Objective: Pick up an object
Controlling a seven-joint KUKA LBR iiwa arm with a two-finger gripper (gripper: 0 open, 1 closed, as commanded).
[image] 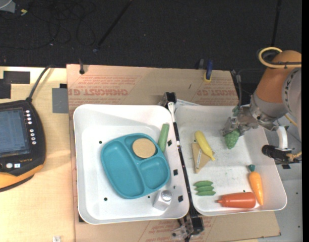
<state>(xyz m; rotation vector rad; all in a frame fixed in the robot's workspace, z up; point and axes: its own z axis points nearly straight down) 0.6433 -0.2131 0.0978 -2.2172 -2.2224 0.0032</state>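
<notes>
My gripper (pixel 235 128) hangs over the back right part of the right bin (pixel 275 198). A small green leafy piece (pixel 232 139) sits directly at its tip, touching or nearly touching it; whether it is gripped cannot be made out. Further left in that bin lie a yellow banana-like piece (pixel 204 144) and a tan wedge (pixel 197 158). Green pea pods (pixel 204 187), a red-orange piece (pixel 238 200) and a carrot (pixel 255 186) lie along the front.
The left bin (pixel 88 135) holds a teal divided plate (pixel 129 173) with a tan disc (pixel 144 147) on it, a green cucumber (pixel 163 136) against the right wall, and a silver cup (pixel 163 199) at the front. A tablet (pixel 13 135) lies at far left.
</notes>
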